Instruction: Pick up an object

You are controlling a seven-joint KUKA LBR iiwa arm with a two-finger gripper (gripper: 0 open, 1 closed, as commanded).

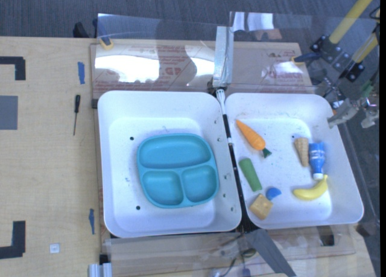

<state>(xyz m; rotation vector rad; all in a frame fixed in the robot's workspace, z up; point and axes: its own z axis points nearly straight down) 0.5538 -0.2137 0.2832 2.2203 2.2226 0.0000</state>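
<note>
Blue bottle (316,159) beside banana (311,189); label seemingly illegible.

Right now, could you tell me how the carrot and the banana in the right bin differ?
The carrot is orange, straight and tapered; the banana is yellow and curved. The carrot lies near the bin's left wall, toward the back; the banana lies front right, below the blue bottle. Both rest flat in the right bin.

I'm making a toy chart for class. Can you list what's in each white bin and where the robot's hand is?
left bin: blue divided plate
right bin: carrot, green piece, banana, blue bottle, cone, tan block, small blue piece
end effector: at the right bin's far right corner, holding nothing visible
</note>
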